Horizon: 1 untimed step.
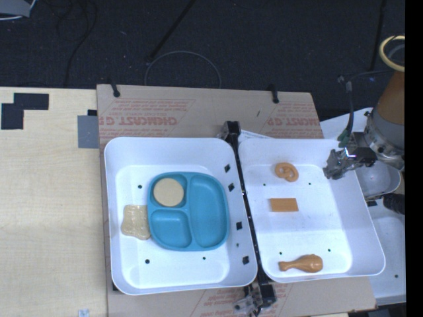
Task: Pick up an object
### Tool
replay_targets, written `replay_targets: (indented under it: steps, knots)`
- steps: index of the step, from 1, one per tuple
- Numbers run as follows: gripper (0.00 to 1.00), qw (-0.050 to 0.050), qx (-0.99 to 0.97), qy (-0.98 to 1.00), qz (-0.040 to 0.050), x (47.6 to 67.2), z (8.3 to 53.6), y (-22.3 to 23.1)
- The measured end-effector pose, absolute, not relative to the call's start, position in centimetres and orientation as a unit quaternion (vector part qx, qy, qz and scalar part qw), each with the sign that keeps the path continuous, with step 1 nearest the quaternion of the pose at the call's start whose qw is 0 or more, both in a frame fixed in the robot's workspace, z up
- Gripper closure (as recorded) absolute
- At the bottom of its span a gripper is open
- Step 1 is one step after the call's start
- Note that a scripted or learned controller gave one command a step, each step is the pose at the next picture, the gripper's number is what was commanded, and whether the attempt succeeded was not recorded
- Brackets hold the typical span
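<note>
Three loose things lie in the right bin (370,256): a pretzel (286,172) near the far wall, a flat brown cracker (283,205) about in the middle, and a drumstick (301,264) close to the near wall, all well apart from each other. The left bin (122,269) carries a blue divided plate (198,216) with a round biscuit (168,192) in its far-left compartment, and a pale slice of bread (135,222) lies just beside the plate's left edge.

The job now looks to be choosing a target and coming down over it. The pretzel is nearest the pincer (336,164), so it seems the natural choice; it would be best to centre over it, line the fingers up across its narrower width, and descend straight so it is not nudged toward the wall. The cracker lies very flat and would likely be harder to get under.

The pincer sits at the right bin's far-right rim, above the wall and clear of all three things. It is small and dark against the arm, and whether it is spread or closed I cannot tell; nothing can be seen in its grip
</note>
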<state>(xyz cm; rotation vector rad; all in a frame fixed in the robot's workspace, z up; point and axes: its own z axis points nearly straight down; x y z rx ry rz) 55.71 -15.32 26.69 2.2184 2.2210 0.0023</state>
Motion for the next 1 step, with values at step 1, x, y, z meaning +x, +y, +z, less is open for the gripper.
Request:
replay_targets:
  steps: [1]
  knots:
    - [1.0, -0.001, 0.706, 0.709, 0.0002, 56.48, 26.81, -10.87]
